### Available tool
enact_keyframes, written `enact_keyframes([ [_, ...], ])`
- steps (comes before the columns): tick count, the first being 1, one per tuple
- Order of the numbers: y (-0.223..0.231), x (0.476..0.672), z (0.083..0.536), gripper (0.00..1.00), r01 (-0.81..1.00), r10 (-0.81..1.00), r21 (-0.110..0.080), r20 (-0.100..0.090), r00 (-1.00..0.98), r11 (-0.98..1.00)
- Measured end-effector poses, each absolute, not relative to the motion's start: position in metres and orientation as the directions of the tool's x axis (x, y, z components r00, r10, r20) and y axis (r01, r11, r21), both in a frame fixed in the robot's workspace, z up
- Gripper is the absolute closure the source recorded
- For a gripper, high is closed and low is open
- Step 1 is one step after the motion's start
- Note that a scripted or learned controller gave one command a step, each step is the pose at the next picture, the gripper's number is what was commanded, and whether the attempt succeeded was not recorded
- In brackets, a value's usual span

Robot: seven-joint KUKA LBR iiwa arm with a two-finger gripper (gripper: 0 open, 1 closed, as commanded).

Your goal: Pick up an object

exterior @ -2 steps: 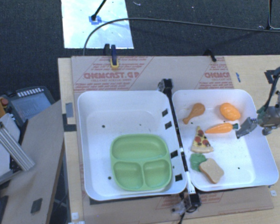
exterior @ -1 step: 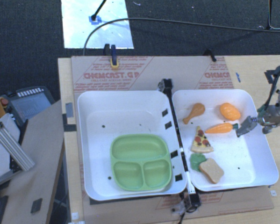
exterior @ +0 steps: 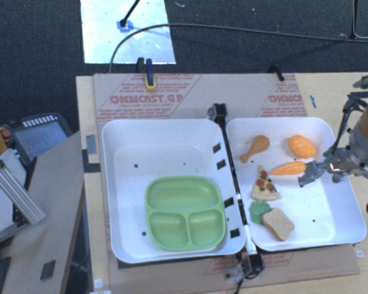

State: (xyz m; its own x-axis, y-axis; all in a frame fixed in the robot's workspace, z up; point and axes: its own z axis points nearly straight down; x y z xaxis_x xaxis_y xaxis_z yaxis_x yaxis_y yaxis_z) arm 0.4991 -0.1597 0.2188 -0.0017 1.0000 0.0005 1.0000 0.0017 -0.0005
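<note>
Gripper point(exterior: 313, 173) is hanging low over the right bin point(exterior: 345, 227), reaching in from the right edge, its dark fingertips sitting just off the right end of the carrot point(exterior: 288, 168). Whether they are touching the carrot I cannot tell. Whether it is apart or together I cannot tell either; at this angle its tip is reading as one dark grey shape. Nothing is visibly sitting between the tips.

Arm point(exterior: 363, 146) is entering at the far right, with cables looping above the wrist.

Right bin is holding six toy foods. Carrot is lying roughly level, near the bin's middle. Orange point(exterior: 302, 146) is sitting just above it, toward the back right. Drumstick point(exterior: 255, 147) is lying at the back left, tilted. Pizza slice point(exterior: 265, 186) is lying below the carrot's left end, point toward the back. Bread point(exterior: 278, 223) is resting at the front left, touching a green piece point(exterior: 257, 211) beside it, partly covered.

Left bin point(exterior: 124, 177) is holding a green tray point(exterior: 184, 212) with three compartments, sitting toward the front right.

Both bins are resting on a cardboard sheet point(exterior: 187, 91) with red lettering.
</note>
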Motion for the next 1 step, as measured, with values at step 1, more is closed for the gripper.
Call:
enact_keyframes([
  [1, -0.169, 0.4998, 0.1621, 0.0, 1.0, 1.0, -0.003, 0.001, -0.001, 0.001],
])
